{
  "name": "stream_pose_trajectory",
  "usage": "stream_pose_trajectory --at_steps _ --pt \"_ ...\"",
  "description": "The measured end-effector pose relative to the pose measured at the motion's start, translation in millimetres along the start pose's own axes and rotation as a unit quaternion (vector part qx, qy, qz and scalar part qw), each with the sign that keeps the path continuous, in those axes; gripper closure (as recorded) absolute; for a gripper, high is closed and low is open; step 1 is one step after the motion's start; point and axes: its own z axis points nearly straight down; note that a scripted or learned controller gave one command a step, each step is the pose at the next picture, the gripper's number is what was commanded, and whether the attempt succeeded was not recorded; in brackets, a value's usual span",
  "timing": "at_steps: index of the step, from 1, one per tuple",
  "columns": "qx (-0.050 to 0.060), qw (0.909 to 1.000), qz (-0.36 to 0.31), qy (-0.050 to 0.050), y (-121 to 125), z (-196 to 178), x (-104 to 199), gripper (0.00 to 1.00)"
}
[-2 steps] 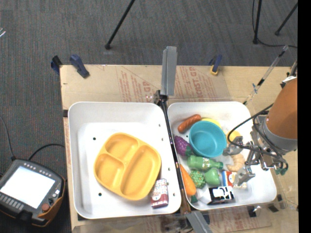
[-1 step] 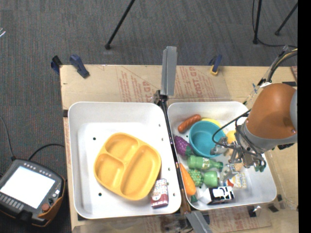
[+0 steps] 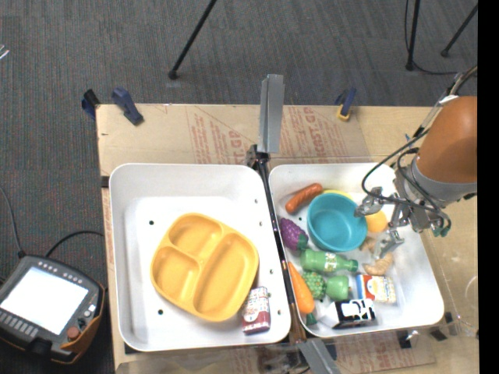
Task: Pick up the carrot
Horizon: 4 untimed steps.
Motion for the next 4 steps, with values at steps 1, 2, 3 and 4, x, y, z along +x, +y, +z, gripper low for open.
stream_pose_trajectory --at_steps 1,2,3,4 --pt "-0.001 0.9884 -0.152 0.001 -7.2 34.8 -43.3 0.00" --pt "-0.001 0.9570 -0.290 -0.002 9.4 34.2 -57.8 0.00" --pt "0.000 0.9416 -0.337 -0.001 8.5 34.7 -58.4 0.00" --pt "-0.002 0.9438 -0.331 0.000 2.5 35.5 -41.4 0.00"
